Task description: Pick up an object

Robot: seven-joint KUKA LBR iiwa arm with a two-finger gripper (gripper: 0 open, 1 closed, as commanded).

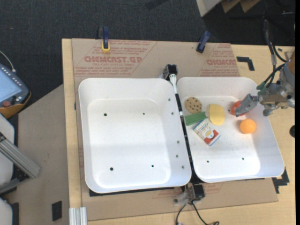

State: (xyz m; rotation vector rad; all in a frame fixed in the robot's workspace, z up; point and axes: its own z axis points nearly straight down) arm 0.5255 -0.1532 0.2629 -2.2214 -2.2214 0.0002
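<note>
The right bin (262,161) holds a round brown cookie (192,105), a yellow rounded piece (216,114), a flat green piece (193,119), a small red, white and blue carton (206,131) and an orange ball (247,126). My gripper (240,107) reaches in from the right over the bin's upper right part. It sits just above and left of the orange ball and to the right of the yellow piece. Nothing shows in its grasp.
The left bin (93,172) lies beside the right one, with a black divider strip (180,125) between them. Both rest on a brown board (140,55) held by two clamps (105,39) at the back. Cables hang at the right edge.
</note>
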